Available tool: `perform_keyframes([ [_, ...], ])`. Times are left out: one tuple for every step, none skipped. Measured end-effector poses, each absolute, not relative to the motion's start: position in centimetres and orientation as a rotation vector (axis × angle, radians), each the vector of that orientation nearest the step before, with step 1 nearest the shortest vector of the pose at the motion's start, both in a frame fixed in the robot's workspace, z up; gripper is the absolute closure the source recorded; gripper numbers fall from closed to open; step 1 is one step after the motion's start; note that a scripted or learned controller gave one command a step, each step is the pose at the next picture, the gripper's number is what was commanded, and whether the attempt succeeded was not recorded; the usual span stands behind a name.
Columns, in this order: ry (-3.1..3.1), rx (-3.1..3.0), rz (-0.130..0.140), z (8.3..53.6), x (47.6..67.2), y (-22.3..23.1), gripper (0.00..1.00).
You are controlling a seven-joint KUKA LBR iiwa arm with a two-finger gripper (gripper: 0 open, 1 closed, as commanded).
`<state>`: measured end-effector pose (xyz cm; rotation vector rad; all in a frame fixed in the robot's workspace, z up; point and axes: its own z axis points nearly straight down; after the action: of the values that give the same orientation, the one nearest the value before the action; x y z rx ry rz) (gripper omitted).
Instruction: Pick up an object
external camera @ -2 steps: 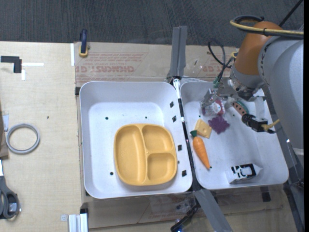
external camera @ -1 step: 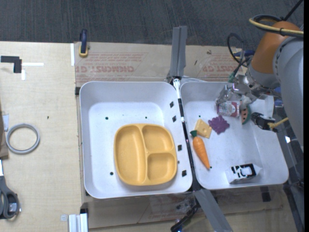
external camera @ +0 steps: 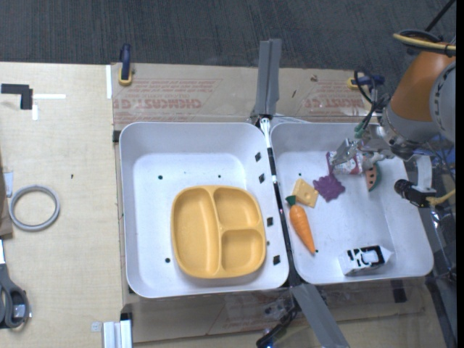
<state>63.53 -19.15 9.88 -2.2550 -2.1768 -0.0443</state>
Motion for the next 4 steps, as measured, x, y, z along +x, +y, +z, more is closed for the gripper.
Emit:
perform_keyframes([
  [-1.369,-2.815,-0.012,9.4,58.2,-18.0,0.0],
  [-1.315,-2.849,0.005,9.1,50.1,-16.3,0.0],
  [-1.2,-2.901,0.005,9.6,55.9,-12.9,0.0],
  [-0.98,-2.985,0.005,11.9,62.9,-15.4,0.0],
])
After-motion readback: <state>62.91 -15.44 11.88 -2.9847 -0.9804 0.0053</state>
